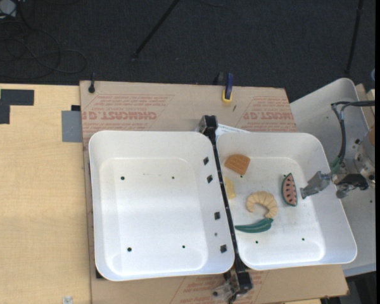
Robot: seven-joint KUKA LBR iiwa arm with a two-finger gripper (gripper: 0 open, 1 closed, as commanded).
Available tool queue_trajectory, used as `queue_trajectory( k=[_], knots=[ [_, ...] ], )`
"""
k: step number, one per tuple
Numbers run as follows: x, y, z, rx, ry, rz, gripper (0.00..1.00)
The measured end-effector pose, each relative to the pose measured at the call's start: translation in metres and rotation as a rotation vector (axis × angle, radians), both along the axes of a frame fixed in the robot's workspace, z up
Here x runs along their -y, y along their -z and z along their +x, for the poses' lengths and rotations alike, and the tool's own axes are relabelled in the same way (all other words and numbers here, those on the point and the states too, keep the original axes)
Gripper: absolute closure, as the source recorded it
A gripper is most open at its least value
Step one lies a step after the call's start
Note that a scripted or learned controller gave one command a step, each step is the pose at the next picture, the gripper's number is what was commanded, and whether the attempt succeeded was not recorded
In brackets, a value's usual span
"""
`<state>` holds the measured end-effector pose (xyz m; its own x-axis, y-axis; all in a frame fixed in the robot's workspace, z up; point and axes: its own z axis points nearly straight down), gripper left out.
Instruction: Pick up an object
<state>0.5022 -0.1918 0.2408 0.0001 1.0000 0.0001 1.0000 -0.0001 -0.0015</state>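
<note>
Watermelon slice lies at three o'clock in the right bin; gripper just beside it, spread apart.

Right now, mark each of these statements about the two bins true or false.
1. The watermelon slice lies in the right bin. True.
2. The croissant lies in the left bin. False: it is in the right bin.
3. The gripper is beside the watermelon slice. True.
4. The green pepper sits at the far edge of its bin. False: it lies nearer the front, just below the croissant.
</note>
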Motion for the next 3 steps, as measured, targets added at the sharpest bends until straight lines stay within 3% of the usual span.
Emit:
queue_trajectory(
  k=[1, 3],
  knots=[
    [-0.097, 0.148, 0.008, -0.014, -0.008, 0.008, 0.00],
    [-0.092, 0.153, 0.125, 0.004, -0.002, -0.001, 0.00]
  ],
)
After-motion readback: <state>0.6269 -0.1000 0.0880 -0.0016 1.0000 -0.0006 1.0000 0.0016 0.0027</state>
